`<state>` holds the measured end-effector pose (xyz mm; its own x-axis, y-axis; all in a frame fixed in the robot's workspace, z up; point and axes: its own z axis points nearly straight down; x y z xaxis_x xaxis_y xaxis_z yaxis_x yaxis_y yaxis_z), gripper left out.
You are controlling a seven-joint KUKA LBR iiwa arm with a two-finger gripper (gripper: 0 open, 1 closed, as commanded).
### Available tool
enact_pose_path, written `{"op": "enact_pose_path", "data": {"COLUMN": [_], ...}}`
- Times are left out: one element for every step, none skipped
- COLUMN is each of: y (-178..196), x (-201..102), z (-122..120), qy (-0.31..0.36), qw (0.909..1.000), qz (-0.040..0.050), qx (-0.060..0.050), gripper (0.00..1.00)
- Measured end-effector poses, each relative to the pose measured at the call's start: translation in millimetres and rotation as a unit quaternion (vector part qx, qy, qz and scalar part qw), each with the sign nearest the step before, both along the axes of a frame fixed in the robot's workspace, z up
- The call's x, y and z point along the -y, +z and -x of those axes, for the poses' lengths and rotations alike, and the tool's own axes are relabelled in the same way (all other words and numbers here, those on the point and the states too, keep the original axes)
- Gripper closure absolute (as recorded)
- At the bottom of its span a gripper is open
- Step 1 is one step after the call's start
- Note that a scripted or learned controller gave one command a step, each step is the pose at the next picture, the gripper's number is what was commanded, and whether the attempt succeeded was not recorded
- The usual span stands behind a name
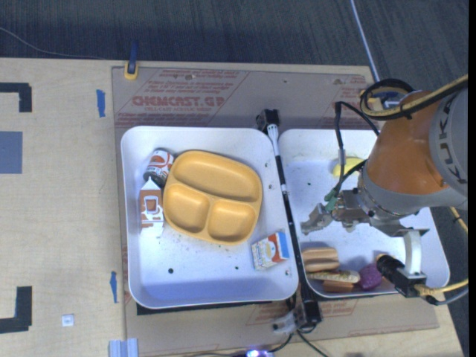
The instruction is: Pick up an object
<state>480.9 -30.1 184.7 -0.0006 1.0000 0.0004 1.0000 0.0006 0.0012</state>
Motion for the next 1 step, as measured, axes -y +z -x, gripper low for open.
{"op": "enact_pose_path", "data": {"y": [-47.5], "x": [65.2], "z": [2.4], "qy": [-0.001], "qw": [1.0], "qz": [0.0], "qx": [-0.002], "gripper": [0.0]}}
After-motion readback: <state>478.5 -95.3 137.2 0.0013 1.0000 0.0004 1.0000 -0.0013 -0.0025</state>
